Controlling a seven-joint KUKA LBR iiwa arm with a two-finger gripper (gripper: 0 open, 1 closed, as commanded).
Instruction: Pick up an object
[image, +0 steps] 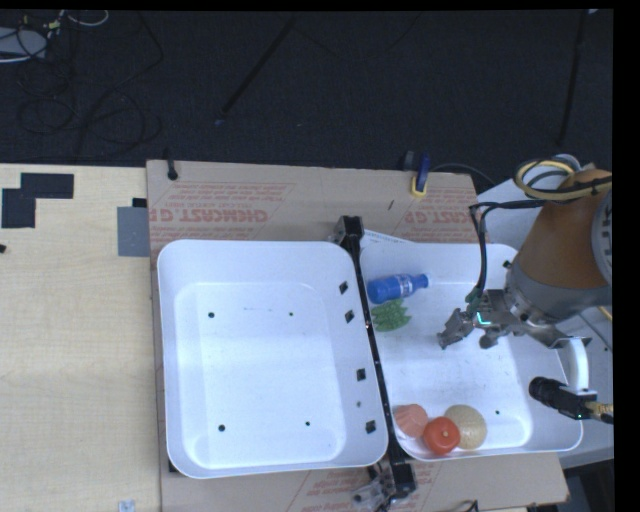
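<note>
Objects lie in the right bin (500, 262) alone: a blue bottle (396, 288) on its side near the far left corner, a green leafy piece (390, 317) just beside it on the near side, and along the near wall a cluster of three, a pinkish round piece (410, 420), a red round piece (441, 435) and a tan ball (466, 425), touching one another. The gripper (462, 331) hangs over the bare middle of this bin, right of the bottle and well apart from the near cluster; its fingers stand spread with nothing between them. Across a black divider (362, 335), the left bin (180, 300) shows its white floor with a few dark dots.
</note>
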